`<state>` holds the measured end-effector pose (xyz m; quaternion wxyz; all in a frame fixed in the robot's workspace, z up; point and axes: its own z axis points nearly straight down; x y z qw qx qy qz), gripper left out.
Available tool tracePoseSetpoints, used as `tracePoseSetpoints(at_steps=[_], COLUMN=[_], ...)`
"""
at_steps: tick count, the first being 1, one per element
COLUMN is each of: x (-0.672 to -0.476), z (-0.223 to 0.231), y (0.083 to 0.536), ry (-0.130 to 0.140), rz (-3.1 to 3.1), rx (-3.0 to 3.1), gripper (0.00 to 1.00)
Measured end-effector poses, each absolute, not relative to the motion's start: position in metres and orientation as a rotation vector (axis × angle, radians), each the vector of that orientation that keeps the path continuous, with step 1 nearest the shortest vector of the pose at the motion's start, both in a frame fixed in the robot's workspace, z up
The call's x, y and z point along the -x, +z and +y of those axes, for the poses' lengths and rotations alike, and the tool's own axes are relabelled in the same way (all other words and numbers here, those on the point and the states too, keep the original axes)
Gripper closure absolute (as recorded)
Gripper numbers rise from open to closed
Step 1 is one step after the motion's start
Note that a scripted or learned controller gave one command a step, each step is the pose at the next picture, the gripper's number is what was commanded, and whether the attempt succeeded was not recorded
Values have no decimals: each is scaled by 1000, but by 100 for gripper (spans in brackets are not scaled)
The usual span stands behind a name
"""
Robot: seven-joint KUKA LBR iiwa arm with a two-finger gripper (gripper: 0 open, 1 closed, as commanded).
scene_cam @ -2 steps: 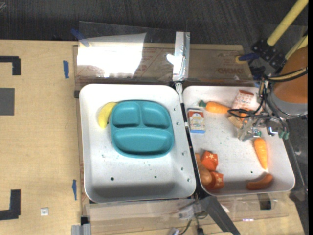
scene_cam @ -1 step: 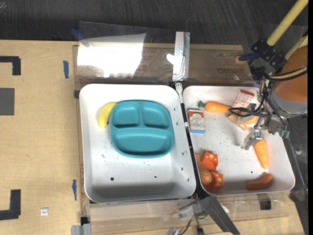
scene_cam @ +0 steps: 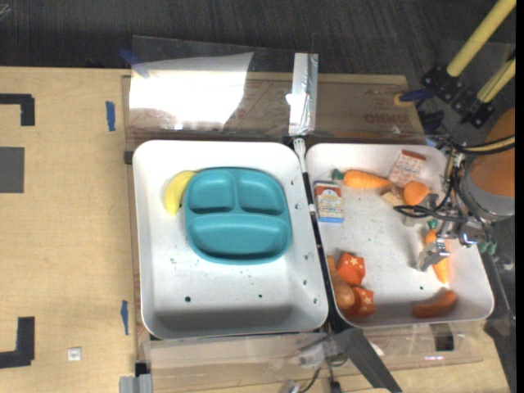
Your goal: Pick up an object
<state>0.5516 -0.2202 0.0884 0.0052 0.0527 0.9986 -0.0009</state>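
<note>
Two shallow white bins sit side by side on the desk (scene_cam: 65, 219). The left bin (scene_cam: 164, 301) carries a teal divided plate (scene_cam: 237, 214), upright and roughly in the middle, with a yellow banana (scene_cam: 174, 190) tucked against its left edge, partly hidden by the plate.

The right bin (scene_cam: 385, 301) holds the small things (mostly toy food). A carrot (scene_cam: 365, 180) lies near the far wall, and just beside the divider stands a small carton (scene_cam: 329, 202) with a red top. A red and white packet (scene_cam: 407, 167) leans in the far right corner, with an orange ball (scene_cam: 416, 192) touching its near side. At the near left corner a red block (scene_cam: 351, 268) rests above a cluster of brownish and red pieces (scene_cam: 354, 298). A reddish sausage (scene_cam: 434, 304) lies along the near right wall.

The arm (scene_cam: 495, 178) reaches in from the right, its orange band above the wrist. The pincer (scene_cam: 434, 252) is down inside the right bin, near the right wall, just beside a small orange piece (scene_cam: 443, 268). Cables and metal parts crowd the tips, so I cannot tell whether it is spread or pressed together, nor whether anything sits between them
</note>
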Motion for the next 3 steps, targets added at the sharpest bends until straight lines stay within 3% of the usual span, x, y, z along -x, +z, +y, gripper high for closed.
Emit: tracePoseSetpoints(at_steps=[2,3], x=[-531,-531], z=[-223,-223], y=[89,89], ry=[-3,-1], rz=[3126,3125], rx=[-170,-201], gripper=[0,0])
